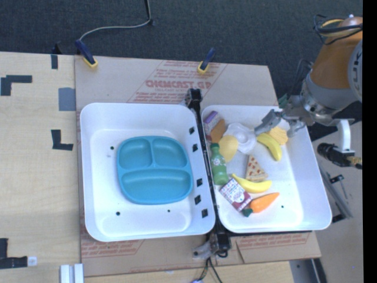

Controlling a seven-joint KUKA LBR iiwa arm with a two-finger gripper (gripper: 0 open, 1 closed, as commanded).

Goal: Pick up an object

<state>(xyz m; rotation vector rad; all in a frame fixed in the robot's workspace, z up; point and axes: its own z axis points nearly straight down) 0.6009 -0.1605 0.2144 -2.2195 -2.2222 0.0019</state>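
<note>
My gripper hangs over the far right part of the right bin, with its fingers spread open and nothing between them. Just below it lies a yellow banana. To its left sit a clear plastic cup and a yellow lemon. Nearer the front lie a pizza slice, a second banana, a carrot and a dark red packet. A green bottle lies along the bin's left wall.
The left bin holds a blue divided plate. A black divider with clips runs between the bins. A brown toy lies at the right bin's far left corner. Yellow clamps pin the cardboard at the back.
</note>
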